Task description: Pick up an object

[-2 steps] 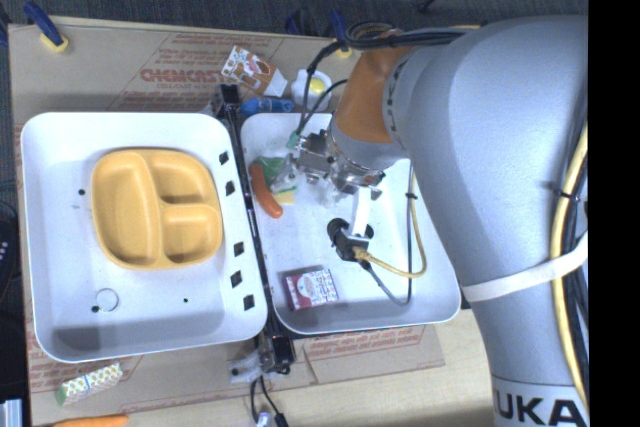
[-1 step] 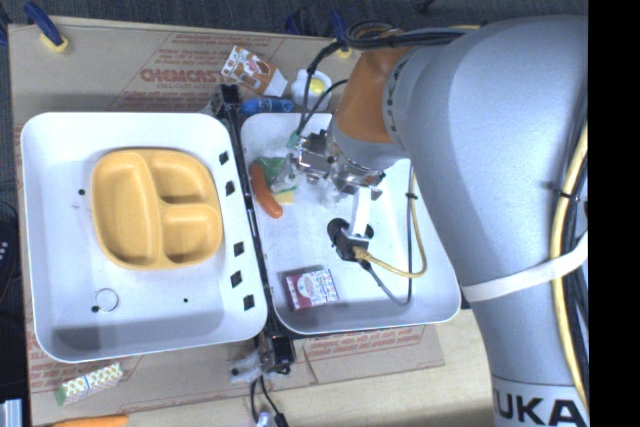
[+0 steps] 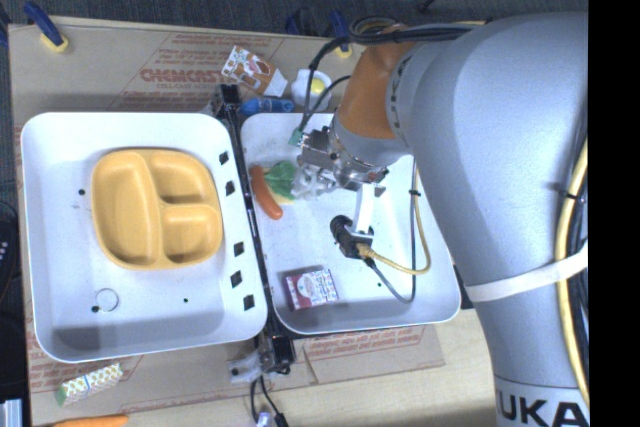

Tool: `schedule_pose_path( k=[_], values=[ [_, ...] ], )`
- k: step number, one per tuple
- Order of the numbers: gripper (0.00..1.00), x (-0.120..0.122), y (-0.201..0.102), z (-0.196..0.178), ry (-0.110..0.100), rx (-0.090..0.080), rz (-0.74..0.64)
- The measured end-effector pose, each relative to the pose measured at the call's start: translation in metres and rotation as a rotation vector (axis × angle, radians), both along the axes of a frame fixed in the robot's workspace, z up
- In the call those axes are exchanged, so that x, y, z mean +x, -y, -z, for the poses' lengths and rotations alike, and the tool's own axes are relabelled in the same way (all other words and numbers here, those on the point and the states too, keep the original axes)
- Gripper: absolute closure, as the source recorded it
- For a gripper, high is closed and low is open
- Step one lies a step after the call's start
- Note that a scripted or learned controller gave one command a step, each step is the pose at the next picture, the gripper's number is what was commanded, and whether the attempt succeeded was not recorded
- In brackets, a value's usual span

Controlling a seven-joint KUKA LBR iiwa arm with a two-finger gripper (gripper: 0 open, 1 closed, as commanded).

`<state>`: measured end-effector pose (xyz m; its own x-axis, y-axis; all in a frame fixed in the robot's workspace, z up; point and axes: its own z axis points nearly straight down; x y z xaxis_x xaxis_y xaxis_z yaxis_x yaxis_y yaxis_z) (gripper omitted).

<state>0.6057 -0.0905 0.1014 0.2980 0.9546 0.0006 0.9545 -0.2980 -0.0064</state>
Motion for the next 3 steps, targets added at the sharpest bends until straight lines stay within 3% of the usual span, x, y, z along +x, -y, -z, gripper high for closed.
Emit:
schedule_pose_path(
  k=[1, 2, 3],
  values=[
    [0.00, 0.000, 0.000, 0.000, 0.000, 0.000, 0.000],
    [0.00, -0.035, 0.009, 0.010, -0.003, -0.003, 0.617],
    [0.00, 0.042, 0.011, 0.010, -0.001, -0.003, 0.616]
  ],
)
